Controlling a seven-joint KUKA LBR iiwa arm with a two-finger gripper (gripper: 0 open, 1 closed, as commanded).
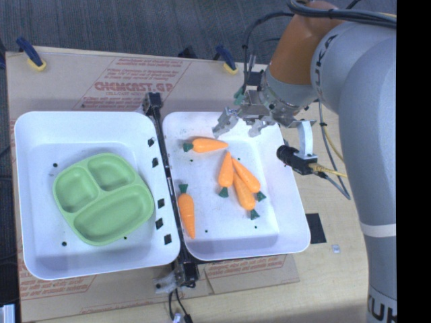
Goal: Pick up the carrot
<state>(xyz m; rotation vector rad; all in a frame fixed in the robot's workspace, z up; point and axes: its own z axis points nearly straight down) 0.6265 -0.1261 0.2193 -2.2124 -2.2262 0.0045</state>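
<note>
1. Fingers (pixel 223 122) of my gripper (pixel 239 121) are spread wide with nothing between them, hanging over the far edge of the right bin (pixel 289 237); I judge they are parted so as to straddle a carrot once I come down.
2. Just below and slightly left of the gripper lies the nearest carrot (pixel 205 145), flat on the bin floor, lengthwise across my reach, green end pointing left. It sits alone, which makes it the easiest target.
3. Further toward the near side, a cluster of three carrots (pixel 239 180) rests touching and overlapping; a grasp there risks catching two at once or pushing them apart.
4. Beyond that, at the bin's left wall, a single carrot (pixel 186 211) lies close against the side, leaving little room for a finger.
5. Well off to the gripper's left, the other bin (pixel 30 133) carries a green divided plate (pixel 103 197), which plays no part in this pick.
</note>
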